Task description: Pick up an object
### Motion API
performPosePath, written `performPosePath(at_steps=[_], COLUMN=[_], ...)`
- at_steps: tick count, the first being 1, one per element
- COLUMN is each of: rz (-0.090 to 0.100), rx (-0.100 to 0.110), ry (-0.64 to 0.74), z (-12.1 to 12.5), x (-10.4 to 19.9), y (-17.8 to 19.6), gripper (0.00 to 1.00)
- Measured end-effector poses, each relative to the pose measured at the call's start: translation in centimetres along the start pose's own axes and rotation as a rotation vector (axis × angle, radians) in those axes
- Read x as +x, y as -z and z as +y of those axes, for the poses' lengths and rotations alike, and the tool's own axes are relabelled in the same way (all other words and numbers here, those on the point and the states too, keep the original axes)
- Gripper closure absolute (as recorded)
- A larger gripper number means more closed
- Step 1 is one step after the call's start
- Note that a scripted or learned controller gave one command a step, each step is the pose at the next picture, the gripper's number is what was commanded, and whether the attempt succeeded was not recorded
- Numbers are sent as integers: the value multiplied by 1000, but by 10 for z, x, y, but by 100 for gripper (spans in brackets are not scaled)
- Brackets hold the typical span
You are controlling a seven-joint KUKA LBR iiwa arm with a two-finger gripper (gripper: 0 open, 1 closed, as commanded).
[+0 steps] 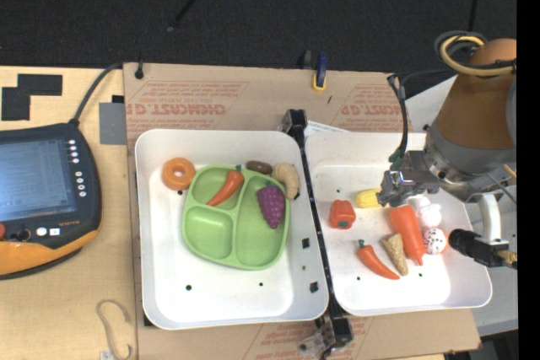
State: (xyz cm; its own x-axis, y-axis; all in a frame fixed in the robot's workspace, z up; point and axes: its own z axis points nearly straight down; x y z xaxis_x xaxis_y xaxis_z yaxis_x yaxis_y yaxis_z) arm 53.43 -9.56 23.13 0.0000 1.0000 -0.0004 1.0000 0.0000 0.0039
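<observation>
Two white bins are seen side by side. Well to the left of the gripper [398, 184], in the left bin [160, 282], one orange ring [178, 173] is found beside one green divided plate [232, 233]; on the plate one orange chili [224, 188] and one purple grape bunch [271, 205] are laid, and at its upper edge one dark brown piece [259, 167] and one tan piece [287, 178] are placed. In the right bin [354, 291], one red pepper [341, 214] lies just left of the gripper and below it, one yellow piece [367, 199] just beside it, one red chili [376, 260] and one tan cone [396, 252] below it, one orange carrot [407, 232] directly beneath — and one white dotted ball [434, 241] lower right. The arm [477, 114] is reached in from the right, wrist lowered over the bin's upper part; whether the jaws are spread or pressed together cannot be told.
</observation>
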Motion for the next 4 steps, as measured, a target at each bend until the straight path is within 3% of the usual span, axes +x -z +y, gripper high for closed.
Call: performPosePath(at_steps=[1,2,3,4], rz=[1,3,1,1], rx=[7,8,9,5], ry=[-1,3,0,0], z=[0,2,1,9], x=[0,39,26,25], y=[-4,-9,-14,5], gripper=[100,100,100,100])
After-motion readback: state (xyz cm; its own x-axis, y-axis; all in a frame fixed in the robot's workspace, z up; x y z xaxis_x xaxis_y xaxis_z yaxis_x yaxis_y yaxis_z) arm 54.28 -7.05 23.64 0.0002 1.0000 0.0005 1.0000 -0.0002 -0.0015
